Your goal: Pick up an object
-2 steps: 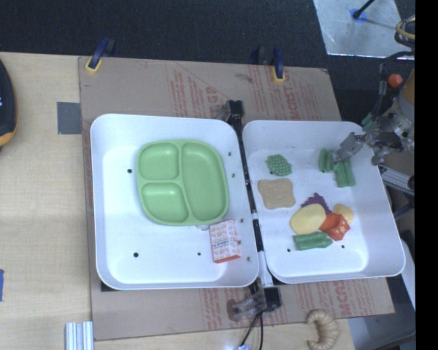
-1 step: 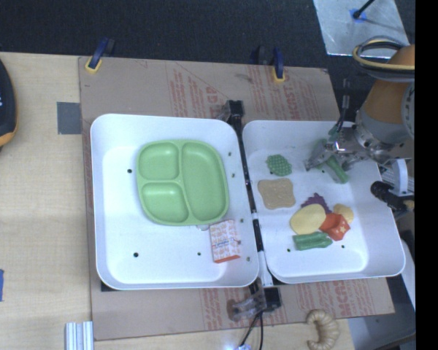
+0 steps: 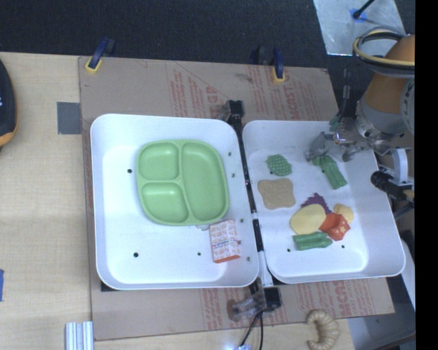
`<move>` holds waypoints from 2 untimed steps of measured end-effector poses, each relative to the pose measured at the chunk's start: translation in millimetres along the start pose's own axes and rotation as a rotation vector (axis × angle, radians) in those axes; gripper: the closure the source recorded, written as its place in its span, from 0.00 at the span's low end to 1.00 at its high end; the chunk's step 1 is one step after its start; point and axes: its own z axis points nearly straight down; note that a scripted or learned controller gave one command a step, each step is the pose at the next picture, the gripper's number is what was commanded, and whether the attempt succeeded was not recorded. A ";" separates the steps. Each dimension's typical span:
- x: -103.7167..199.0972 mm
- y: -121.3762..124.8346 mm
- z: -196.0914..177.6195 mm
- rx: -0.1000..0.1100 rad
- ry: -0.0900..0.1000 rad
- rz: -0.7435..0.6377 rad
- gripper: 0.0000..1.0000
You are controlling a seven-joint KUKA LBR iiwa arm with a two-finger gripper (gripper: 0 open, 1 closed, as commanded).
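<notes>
Green pickle [image 3: 333,172] lying tilted near far right corner of right bin [image 3: 379,265], directly below gripper [image 3: 334,144]. Gripper fingers spread, tips either side of pickle's upper end; contact impossible to judge, nothing seen lifted. Grey arm [image 3: 383,93] with orange band entering from right, above bin's far edge.

Other items in right bin: dark green knobbly piece [image 3: 279,165] left of pickle; tan slice [image 3: 276,192] just below it; yellow lump [image 3: 308,218] toward centre, purple piece [image 3: 318,198] touching its top; red piece [image 3: 336,227] and small yellow piece [image 3: 344,212] at its right; green bean-like piece [image 3: 312,242] along its near side.

Left bin [image 3: 109,254]: green plate [image 3: 182,181] with 3 compartments near centre; small red and white carton [image 3: 225,240] near the near right corner.

2 bins side by side on cardboard sheet [image 3: 168,86], clamped at far edge of bench [image 3: 29,217].
</notes>
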 end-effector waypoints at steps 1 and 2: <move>-0.3 -0.9 -10.6 0.005 0.000 -0.003 1.00; -0.9 -0.5 -21.4 0.003 -0.002 -0.006 1.00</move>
